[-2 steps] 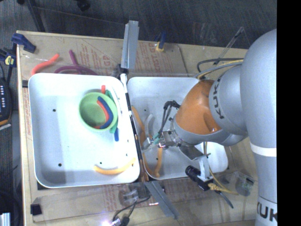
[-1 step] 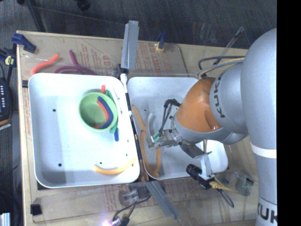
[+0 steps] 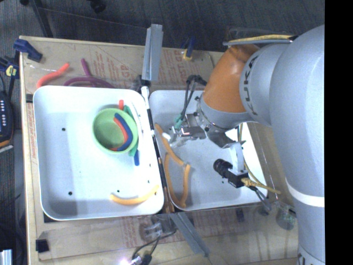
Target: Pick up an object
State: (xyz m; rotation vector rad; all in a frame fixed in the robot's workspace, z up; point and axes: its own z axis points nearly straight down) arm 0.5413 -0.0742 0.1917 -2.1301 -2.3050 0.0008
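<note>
The gripper (image 3: 175, 137), fingers' state impossible to tell, hangs over the right bin's (image 3: 207, 200) left edge near an orange strip (image 3: 177, 164), which may slip sideways against the wall.

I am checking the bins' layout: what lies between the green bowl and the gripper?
In the camera view, the two bins' adjoining rims lie between the green bowl and the gripper.

Bulky matte-grey cylindrical arm (image 3: 292, 109), "KUKA" lettering on the side, glossy orange band (image 3: 229, 87) above the wrist. Thin white ring lower down the link. Metallic silver tool (image 3: 185, 132), thin dark cables looping off it.
</note>
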